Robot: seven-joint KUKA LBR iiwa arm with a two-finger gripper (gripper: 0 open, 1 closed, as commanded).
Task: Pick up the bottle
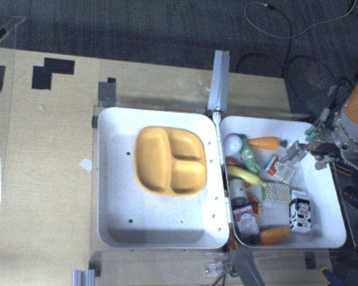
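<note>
Tool [295, 152] hovers over right bin [337, 204] holding bottle [248, 155], carrots, banana.

1. No text, brand name or number can be read anywhere in the camera view.
2. Printing is seen on the label of the bottle [245, 216] near the front of the right bin [336, 220], but it is too blurred to be read.
3. A black-and-white pattern is carried by the small carton [300, 214] at the right of that bin; no letters can be made out.
4. Red and white print is borne by the packet [275, 168] further back, illegibly.
</note>
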